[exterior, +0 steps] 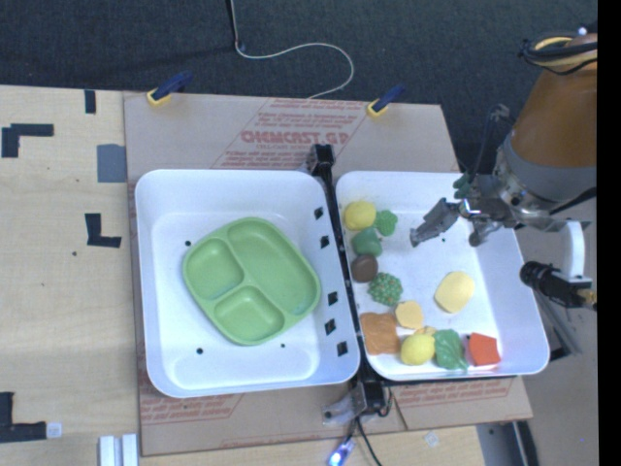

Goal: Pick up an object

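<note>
Where smooth white bin (505, 343) curves, glossy rounded toys, flat orange slab (378, 333).

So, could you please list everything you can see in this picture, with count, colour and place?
bins: 2, white, side by side on the cardboard sheet
cardboard sheet: 1, brown, under the bins
divided plate: 1, green, in the left bin
toy food pieces: about eleven, yellow, green, brown, orange and red, in the right bin
clamps: 2, blue and yellow, at the sheet's far edge
cable: 1, white, on the dark floor
gripper: 1, dark grey, above the right bin
arm: 1, grey and orange, at right
</note>
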